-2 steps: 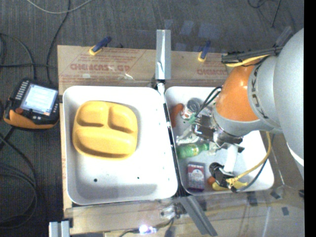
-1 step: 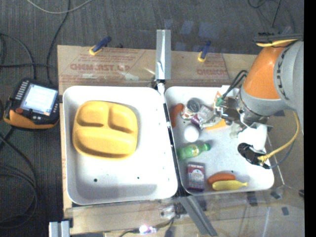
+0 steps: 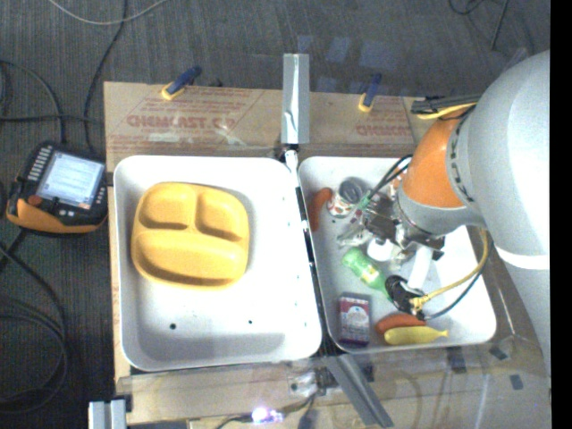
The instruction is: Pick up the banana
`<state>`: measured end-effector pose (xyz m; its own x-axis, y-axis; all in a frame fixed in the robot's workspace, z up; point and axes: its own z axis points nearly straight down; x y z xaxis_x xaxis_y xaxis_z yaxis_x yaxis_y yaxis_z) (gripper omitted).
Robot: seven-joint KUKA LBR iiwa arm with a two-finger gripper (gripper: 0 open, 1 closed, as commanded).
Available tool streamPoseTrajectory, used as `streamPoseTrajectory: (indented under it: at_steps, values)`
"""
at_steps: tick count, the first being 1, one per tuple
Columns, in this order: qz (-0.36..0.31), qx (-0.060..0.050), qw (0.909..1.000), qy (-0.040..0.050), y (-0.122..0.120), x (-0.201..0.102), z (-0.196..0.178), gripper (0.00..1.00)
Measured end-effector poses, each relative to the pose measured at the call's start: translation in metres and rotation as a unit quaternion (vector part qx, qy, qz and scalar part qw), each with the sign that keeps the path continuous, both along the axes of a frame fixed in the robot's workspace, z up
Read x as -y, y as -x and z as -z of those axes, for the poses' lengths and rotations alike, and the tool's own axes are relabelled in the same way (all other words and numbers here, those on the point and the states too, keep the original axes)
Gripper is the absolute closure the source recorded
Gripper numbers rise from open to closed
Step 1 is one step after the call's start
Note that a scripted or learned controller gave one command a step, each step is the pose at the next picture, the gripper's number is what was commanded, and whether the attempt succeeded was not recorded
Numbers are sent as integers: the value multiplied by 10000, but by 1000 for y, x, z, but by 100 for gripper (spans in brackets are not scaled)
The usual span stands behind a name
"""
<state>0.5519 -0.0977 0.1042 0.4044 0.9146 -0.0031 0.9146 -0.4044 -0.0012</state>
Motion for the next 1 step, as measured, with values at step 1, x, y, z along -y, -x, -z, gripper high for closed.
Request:
streamPoseTrajectory:
  at_steps: [1]
  values:
    - [-6, -31, 10000, 0, 1, -1, -7, 100]
